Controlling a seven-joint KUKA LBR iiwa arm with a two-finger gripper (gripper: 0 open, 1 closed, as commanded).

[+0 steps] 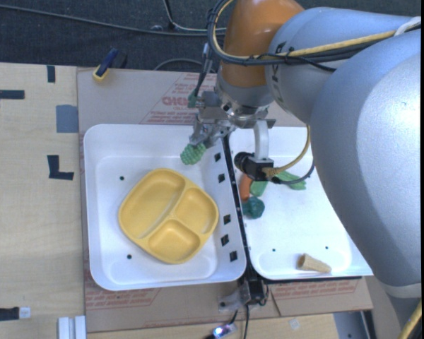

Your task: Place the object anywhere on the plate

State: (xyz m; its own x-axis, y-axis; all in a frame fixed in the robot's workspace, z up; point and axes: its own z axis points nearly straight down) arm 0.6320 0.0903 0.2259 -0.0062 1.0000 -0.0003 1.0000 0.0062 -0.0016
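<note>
The yellow three-section plate (168, 215) lies in the left white bin (99, 210). A small green knobbly object (191, 154) hangs just above the bin's far right part, beyond the plate's far edge. My gripper (200, 145) reaches down from the orange wrist band and is shut on the green object's top. The object is over bare bin floor, not over the plate.
The right bin (304, 239) holds an orange carrot-like piece (245, 186), a teal lump (253, 207), a green leafy piece (291, 181) and a tan wedge (314, 263). The divider between the bins (233, 217) runs just right of the plate. A blue-and-yellow tool (106, 64) lies on the bench at the back.
</note>
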